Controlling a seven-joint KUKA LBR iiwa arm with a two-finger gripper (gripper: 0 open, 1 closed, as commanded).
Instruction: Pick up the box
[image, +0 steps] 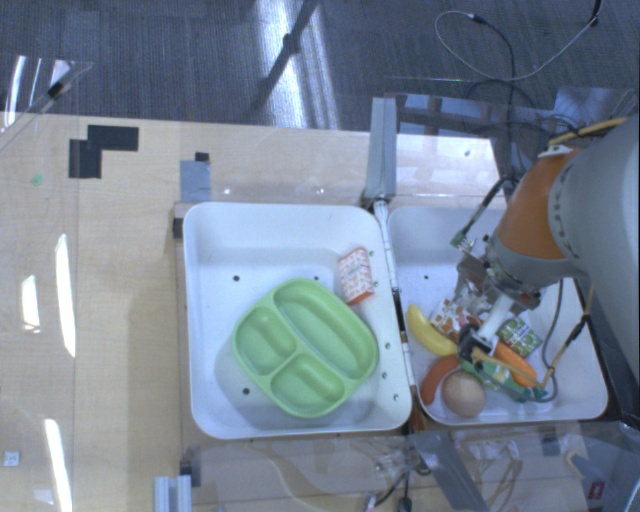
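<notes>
Overhead, pale wooden bench (100, 330), dark ribbed floor (180, 60), end effector (478, 318) state unclear, box (355, 275) in left bin (200, 300)

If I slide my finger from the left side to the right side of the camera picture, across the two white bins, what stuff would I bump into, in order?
Green divided plate → small orange-and-white box → banana → gripper → the arm's orange band. The jumbled food by the gripper overlaps too much to order.

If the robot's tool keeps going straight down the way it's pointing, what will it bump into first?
Probably the pile of food in the right bin: the tool points down at it, between the banana and the small green-and-white box. Depth is hard to judge from above, so which item comes first is unclear.
</notes>
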